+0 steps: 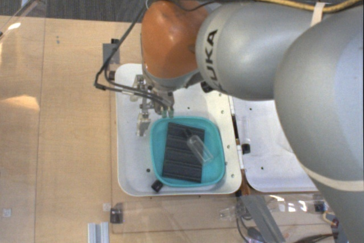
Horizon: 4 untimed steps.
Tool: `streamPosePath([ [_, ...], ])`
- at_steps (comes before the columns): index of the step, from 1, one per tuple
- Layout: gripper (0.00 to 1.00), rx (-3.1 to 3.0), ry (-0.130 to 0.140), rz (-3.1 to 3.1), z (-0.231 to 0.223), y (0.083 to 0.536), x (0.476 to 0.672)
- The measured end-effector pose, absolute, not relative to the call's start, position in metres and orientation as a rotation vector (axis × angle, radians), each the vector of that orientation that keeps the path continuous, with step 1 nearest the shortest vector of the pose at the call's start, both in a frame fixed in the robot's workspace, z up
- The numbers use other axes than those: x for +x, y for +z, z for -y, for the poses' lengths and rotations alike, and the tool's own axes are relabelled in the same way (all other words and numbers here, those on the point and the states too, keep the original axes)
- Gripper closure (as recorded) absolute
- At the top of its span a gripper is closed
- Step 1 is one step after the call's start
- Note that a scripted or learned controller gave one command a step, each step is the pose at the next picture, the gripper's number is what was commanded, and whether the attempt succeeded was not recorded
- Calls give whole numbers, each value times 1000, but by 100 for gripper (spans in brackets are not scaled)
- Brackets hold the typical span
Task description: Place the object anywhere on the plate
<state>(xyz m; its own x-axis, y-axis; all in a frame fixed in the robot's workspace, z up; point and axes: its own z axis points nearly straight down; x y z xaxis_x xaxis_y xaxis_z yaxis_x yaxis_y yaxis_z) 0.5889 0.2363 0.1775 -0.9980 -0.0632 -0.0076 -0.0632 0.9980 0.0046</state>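
Note:
A teal square plate [214, 170] lies in the left white bin [128, 171]. A dark ribbed rectangular block [177, 159] lies flat on the plate. A small clear object [199, 148] rests on the block's right part. My gripper [151, 118] hangs below the orange wrist band at the plate's far left corner, over the bin floor and just beside the plate's rim. Nothing shows in the gripper. The arm's bulk hides the far part of the bin.
A small black piece [156, 185] lies on the bin floor by the plate's near left corner. The right bin [273, 165] lies partly under the arm. A black cable [108, 74] loops off the wrist to the left, above the wooden bench [57, 151].

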Motion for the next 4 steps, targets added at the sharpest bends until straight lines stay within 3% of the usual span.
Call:
streamPosePath([
  [1,0,-181,6,-3124,-180,222,652],
  [2,0,-279,6,-3121,-170,179,563],
  [3,0,-101,5,-3124,-120,354,565],
  [4,0,-206,3,-3121,-102,380,658],
])
